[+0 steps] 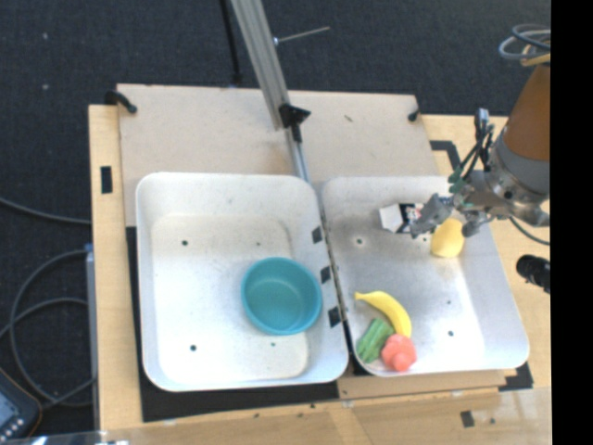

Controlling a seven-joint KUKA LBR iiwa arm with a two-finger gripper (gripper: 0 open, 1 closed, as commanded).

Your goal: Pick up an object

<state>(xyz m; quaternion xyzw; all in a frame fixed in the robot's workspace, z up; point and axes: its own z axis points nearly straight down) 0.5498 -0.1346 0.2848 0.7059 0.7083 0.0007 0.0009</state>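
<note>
My gripper (400, 219) hangs over the upper part of the right bin (482, 341), with the grey arm and its orange band (530, 119) reaching in from the right. A yellow lemon-shaped object (447, 240) lies just right of the gripper's tip, below the wrist and partly covered by it. Whether it touches the gripper is unclear. Near the bin's front edge lie a yellow banana (389, 310), a green object (372, 339) and a red object (399, 353), close together.
A blue bowl (281, 295) stands in the left bin (185, 211), towards its right side. A slanted metal rail (264, 49) rises from behind the bins, ending near their shared wall. Cables hang by the arm at the right.
</note>
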